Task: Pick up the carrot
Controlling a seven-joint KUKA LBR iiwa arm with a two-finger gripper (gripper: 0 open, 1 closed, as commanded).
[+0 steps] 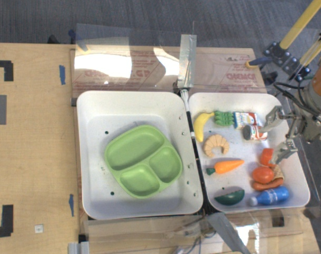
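Observation:
The carrot point(227, 166), orange with a green stub at its left end, lies flat in the middle of the right bin point(300, 180). My gripper point(279, 135) hangs over that bin's right side, to the right of and slightly behind the carrot. Its two fingers point(273, 116) are spread apart, open, with nothing between them. A clear gap separates the gripper from the carrot.
Around the carrot lie a croissant point(216, 144), banana point(202, 125), green toy point(222, 118), carton point(248, 119), small can point(254, 133), red tomato point(263, 174), blue bottle point(269, 197) and dark green piece point(230, 197). A green divided plate point(143, 160) sits in the left bin point(91, 142).

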